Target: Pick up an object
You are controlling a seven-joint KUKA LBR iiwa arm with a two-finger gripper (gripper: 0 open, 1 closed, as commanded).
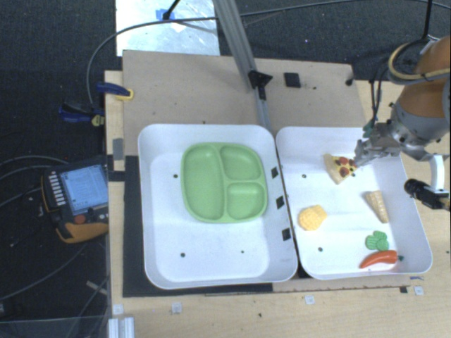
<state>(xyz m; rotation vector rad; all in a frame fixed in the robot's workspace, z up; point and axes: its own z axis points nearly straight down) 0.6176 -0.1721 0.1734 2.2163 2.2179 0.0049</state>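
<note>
The right bin (337, 248) holds several toy foods: a pizza slice (340, 167) near its far side, a yellow corn piece (312, 217) in the middle, a tan cone (377, 205) to the right, and a green broccoli piece (377, 241) beside a red sausage (379, 260) at the near right corner. My gripper (361, 153) reaches in from the right and hangs low over the bin's far right part. Its tip is right at the pizza slice's right edge. Nothing shows between its tips.
A green divided plate (225, 182) lies in the left bin (158, 259). A grey pole (236, 37) slants over the bench's back. A handheld pendant (77, 196) and cables lie on the floor at left.
</note>
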